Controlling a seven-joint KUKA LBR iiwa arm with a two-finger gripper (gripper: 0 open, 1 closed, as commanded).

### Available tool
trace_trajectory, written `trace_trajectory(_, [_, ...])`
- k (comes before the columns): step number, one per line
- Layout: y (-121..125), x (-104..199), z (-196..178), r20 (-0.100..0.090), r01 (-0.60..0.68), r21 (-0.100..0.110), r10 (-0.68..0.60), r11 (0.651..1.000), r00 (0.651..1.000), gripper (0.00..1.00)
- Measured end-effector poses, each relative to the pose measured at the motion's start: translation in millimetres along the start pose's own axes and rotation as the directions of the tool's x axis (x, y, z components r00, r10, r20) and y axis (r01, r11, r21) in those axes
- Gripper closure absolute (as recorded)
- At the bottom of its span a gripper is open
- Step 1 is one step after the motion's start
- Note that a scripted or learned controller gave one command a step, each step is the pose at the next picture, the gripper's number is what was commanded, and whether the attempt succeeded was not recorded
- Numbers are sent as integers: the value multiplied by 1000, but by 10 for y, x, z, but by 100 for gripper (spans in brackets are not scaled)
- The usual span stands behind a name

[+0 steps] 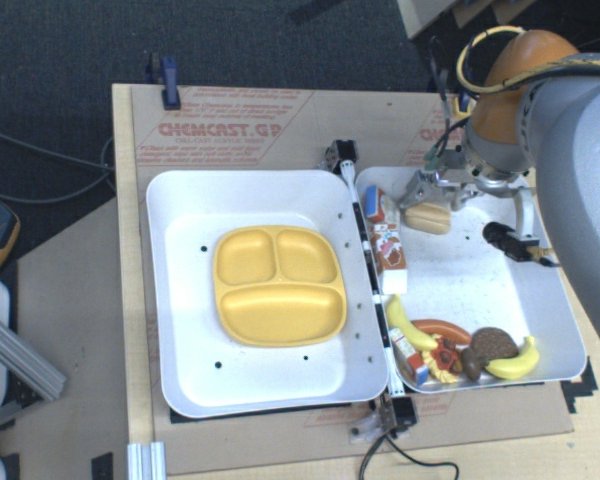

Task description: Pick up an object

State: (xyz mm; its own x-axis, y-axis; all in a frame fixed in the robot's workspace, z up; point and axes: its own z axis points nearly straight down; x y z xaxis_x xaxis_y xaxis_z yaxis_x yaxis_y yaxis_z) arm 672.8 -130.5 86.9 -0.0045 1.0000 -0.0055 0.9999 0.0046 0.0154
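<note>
My gripper [438, 196] is over the far part of the right bin [550, 308], reaching in from the right. A tan block [427, 218] sits right under its tip, touching or nearly touching it; whether it is gripped is unclear. A red, white and blue carton [382, 236] lies along the bin's left wall. In the near corner are a heap of two bananas [512, 360], a hot dog [442, 330], a brown lump [490, 343] and small colourful pieces [432, 360].
The left bin [180, 368] holds a yellow divided plate [278, 285] in its middle. Both bins rest on a cardboard sheet [220, 128]. The arm's grey body [580, 178] overhangs the right bin's right side.
</note>
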Motion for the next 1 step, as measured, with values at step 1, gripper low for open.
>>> trace_trajectory(1, [-1292, -609, 8, -7, -14, 25, 15, 1000, 1000, 0])
